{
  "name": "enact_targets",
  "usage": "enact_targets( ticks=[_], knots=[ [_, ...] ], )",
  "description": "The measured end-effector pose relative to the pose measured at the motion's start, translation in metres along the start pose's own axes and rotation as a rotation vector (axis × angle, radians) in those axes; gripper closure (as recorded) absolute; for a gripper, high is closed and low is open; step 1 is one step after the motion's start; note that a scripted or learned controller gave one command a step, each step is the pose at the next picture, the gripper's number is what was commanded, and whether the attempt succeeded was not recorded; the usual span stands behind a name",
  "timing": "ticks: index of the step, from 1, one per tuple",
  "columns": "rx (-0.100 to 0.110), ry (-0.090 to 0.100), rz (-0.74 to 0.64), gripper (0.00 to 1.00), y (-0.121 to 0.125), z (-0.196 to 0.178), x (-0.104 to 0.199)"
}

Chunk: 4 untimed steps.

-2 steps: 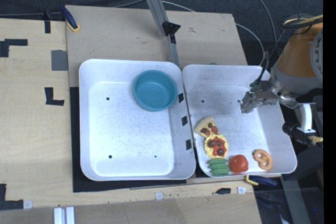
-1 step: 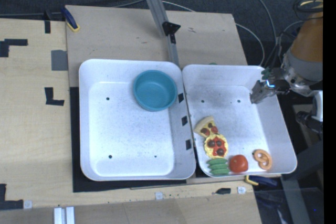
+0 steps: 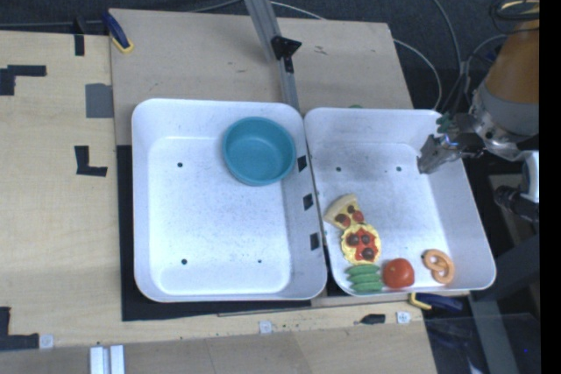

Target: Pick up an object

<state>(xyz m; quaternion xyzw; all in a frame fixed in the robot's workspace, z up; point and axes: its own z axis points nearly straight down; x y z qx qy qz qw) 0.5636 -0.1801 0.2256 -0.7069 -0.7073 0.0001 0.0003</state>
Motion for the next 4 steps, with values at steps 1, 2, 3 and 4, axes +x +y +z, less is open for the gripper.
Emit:
enact_targets(
  ticks=[1,2,3,4],
  knots=[
    [0.000,0.001,-0.004,1.00,0.003,0.009,0.052],
    [0.000,0.001,-0.005,1.00,0.006,-0.001,0.106],
    [0.001,0.001,-0.005,1.00,0.008,0.005,0.165],
    [0.000,0.001,-0.005,1.00,0.000,0.002,0.228]
  ],
)
